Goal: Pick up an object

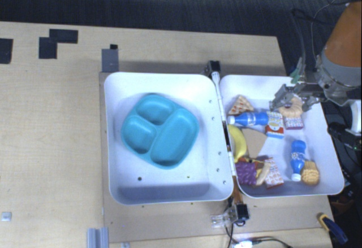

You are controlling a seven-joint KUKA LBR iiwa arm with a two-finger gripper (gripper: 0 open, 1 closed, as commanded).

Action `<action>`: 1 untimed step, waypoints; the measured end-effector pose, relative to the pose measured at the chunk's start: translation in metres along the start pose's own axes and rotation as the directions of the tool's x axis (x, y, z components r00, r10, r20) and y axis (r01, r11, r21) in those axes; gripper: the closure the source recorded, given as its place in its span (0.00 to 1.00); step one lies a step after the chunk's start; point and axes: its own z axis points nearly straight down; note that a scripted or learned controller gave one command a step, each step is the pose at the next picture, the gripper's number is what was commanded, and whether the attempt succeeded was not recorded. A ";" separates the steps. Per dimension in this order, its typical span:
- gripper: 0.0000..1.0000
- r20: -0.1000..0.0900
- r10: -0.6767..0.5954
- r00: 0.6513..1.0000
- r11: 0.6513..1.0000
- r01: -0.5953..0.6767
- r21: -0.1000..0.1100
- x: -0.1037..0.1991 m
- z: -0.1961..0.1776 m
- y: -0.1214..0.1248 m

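Hovering low over the right bin [334,182], near its upper edge: pincer [290,99], arm reaching in from the right. Sitting just above a tan pastry-like piece [291,110] beside the blue bottle [253,120], probably lining up on that piece. Pincer's spread: impossible to tell here. Nothing seen gripped. Lying in the left bin [116,128], well apart from the clutter: a blue divided plate [160,130].
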 end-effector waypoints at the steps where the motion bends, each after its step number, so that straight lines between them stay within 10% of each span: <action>1: 0.00 0.001 0.004 1.000 1.000 -0.004 0.003 -0.057 0.110 0.003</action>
